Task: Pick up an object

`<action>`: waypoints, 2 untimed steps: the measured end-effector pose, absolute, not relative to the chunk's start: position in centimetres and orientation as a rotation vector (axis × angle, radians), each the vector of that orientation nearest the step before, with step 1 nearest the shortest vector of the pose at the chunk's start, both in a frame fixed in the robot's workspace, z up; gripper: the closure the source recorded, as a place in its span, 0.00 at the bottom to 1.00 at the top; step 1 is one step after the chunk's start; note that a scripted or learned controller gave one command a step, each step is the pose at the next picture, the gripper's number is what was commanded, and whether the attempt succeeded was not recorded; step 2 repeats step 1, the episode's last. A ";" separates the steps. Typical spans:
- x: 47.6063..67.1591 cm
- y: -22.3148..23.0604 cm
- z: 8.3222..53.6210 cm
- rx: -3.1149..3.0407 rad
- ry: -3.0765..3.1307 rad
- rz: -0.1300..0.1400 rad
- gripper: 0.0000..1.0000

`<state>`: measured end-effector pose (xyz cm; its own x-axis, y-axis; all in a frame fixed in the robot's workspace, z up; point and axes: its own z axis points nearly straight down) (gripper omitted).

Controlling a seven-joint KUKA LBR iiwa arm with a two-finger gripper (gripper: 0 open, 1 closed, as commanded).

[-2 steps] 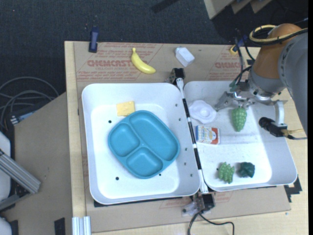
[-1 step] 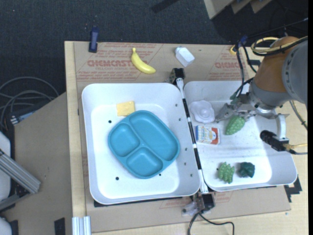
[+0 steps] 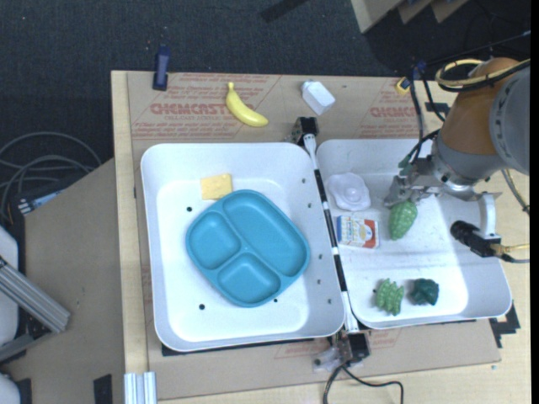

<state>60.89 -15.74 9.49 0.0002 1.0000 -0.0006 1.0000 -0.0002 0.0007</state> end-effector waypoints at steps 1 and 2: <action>60.3 -5.6 18.6 2.218 2.223 0.005 1.00; 60.3 -5.6 18.6 2.218 2.223 0.005 1.00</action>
